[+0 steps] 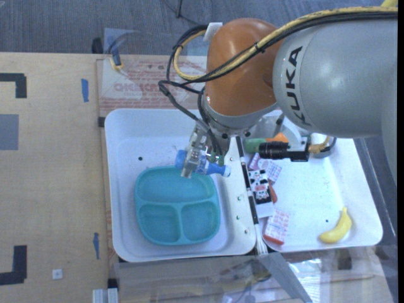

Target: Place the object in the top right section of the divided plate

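Observation:
A teal divided plate (178, 214) lies in the left white bin (120, 169), with one long section along its far side and two smaller sections nearer the camera. My gripper (196, 161) hangs over the plate's far right rim. It is shut on a small blue object (215, 168), which sticks out on both sides of the fingers. The object sits just above the plate's far edge, beside the divider between the bins. The grey arm and its orange band cover the back of both bins.
The right bin (363, 188) holds a yellow banana (336, 227), a red and white packet (276, 226), a patterned packet (261, 177), and a green item (253, 145) partly under the arm. A wooden bench top (50, 169) lies to the left.

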You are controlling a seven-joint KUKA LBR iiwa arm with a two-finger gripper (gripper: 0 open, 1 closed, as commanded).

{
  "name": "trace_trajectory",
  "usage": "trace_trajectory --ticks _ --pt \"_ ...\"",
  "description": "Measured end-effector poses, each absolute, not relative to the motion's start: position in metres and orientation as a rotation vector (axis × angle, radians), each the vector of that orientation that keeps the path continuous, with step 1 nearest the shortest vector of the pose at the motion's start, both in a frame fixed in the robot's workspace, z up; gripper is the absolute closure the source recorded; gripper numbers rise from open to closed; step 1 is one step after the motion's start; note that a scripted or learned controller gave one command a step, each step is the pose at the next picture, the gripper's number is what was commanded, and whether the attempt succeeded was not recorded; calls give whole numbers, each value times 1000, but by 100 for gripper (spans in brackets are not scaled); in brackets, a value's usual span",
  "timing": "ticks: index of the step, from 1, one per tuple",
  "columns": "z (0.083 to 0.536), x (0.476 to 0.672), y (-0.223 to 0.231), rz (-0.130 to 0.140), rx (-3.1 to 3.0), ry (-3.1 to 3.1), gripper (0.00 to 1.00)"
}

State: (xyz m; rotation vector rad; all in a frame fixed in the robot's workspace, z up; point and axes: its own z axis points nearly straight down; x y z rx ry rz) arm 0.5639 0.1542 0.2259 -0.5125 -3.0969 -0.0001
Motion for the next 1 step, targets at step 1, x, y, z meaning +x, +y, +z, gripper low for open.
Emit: trace_trajectory --ticks 1 --pt "278 521 119 1 -326 -3121 100"
